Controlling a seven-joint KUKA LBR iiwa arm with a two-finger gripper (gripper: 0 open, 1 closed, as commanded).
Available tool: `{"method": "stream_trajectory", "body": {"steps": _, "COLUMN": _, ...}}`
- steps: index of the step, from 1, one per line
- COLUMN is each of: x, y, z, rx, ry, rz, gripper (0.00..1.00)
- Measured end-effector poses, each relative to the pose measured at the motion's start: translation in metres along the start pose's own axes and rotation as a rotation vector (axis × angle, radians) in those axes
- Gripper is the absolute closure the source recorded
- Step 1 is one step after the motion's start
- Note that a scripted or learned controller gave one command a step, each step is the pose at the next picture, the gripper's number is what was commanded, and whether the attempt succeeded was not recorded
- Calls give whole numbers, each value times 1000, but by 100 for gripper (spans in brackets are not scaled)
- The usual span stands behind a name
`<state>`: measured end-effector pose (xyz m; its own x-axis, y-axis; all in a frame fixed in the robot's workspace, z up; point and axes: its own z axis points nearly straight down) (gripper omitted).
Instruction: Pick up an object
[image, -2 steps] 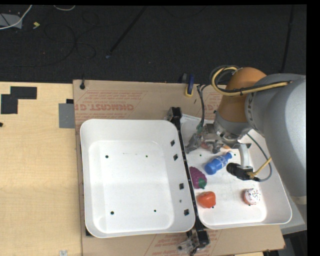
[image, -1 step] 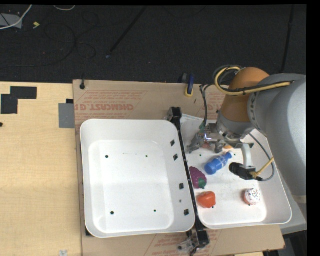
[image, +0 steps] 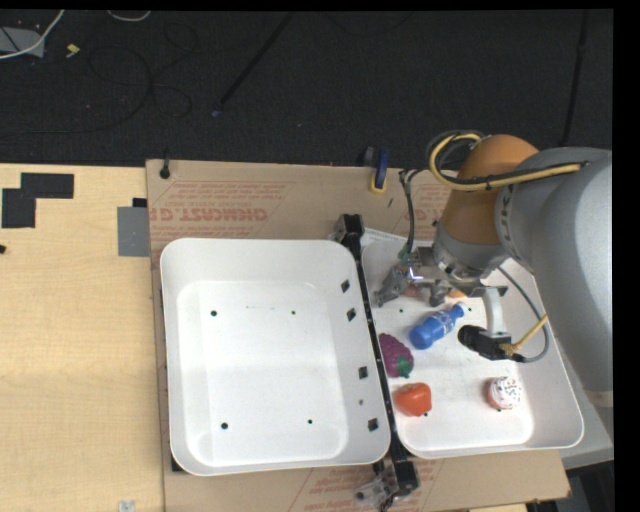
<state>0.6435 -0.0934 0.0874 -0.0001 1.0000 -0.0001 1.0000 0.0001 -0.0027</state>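
Tool (image: 415, 283) hangs low in your right bin (image: 545, 425) beside the blue bottle (image: 436, 328); wrist hides its grip, state unclear.

Bright, even overhead light; soft focus

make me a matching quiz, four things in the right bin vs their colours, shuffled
Things:
1. bottle
2. round toy
3. ball
4. lumpy toy

Colours:
A. purple with a green tip
B. white with small marks
C. blue with a white cap
D. orange-red

Pairs: 1-C, 2-D, 3-B, 4-A
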Motion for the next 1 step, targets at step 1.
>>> {"method": "stream_trajectory", "body": {"steps": 1, "x": 13, "y": 0, "z": 0, "rx": 1, "ry": 0, "rz": -2, "gripper": 0}}
